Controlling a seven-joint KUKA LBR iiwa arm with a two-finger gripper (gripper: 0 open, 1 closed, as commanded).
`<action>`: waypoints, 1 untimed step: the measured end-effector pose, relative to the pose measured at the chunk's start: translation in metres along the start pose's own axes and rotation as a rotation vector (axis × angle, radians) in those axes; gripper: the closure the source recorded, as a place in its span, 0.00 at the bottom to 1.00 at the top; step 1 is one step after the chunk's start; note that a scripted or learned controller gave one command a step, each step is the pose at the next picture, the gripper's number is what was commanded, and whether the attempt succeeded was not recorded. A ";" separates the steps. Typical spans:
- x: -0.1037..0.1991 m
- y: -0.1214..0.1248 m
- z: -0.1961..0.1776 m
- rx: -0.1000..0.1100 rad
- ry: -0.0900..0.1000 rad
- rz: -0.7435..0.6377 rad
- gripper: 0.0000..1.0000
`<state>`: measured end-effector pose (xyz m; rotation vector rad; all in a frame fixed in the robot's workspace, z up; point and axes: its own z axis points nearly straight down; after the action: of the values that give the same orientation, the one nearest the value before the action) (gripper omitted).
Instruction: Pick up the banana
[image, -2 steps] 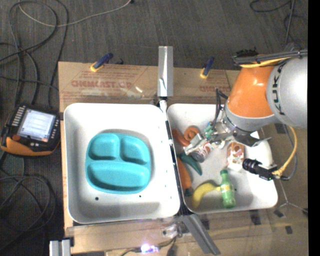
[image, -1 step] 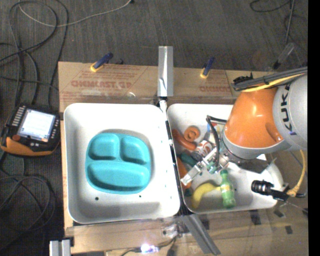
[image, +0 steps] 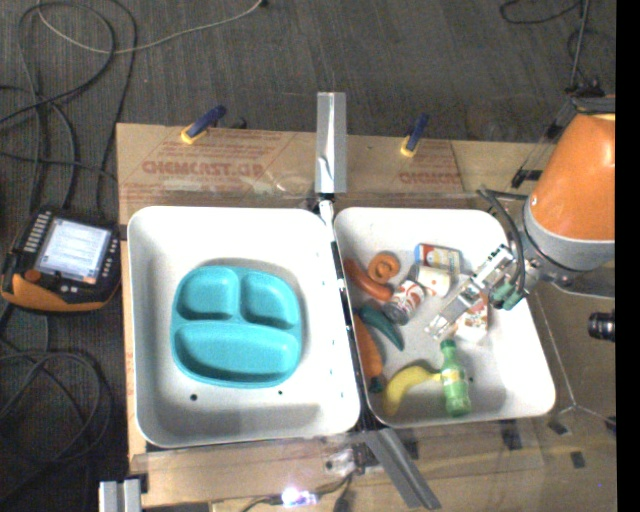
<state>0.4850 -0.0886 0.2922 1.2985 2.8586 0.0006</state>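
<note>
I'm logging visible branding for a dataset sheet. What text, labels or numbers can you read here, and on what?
"CHEMCAST" (rest blurred): red print on the brown cardboard sheet behind the bins.
Red print at the sheet's right end: unreadable.
Small red-and-white labelled cans in the right white bin: labels too small to read.
Orange-edged handheld screen: blurred.

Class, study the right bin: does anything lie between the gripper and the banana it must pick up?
Yes. The gripper hovers up and right of the banana. The green bottle lies against the banana's right end, on the gripper's side, partly in the path. The banana's top looks uncovered, so a descent from above seems open.
</note>
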 end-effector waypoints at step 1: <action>-0.015 -0.015 0.078 0.001 0.003 -0.146 0.00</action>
<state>0.4841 -0.1099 0.2145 1.0879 2.9482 0.0007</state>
